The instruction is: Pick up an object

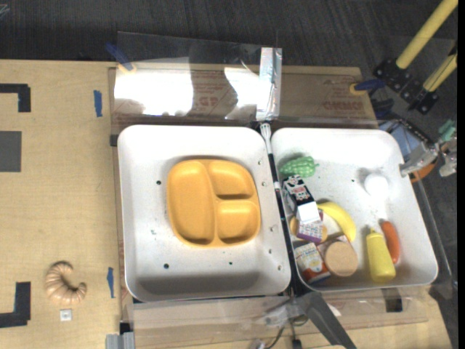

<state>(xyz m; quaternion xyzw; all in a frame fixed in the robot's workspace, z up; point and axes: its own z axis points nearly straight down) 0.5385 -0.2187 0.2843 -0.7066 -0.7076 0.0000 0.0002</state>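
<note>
While toys crowd right bin (407, 195), banana (340, 219) lies central; claw state untellable.

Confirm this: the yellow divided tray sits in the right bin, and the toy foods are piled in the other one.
Not quite. The camera view shows the yellow divided tray in the left bin; the toy foods, such as the banana and mustard bottle, are piled in the right bin.

Left bin (138, 195): yellow tray (212, 201) fills centre, margins free. Right bin (392, 158): clutter packed lower-left, upper-right open.
</note>
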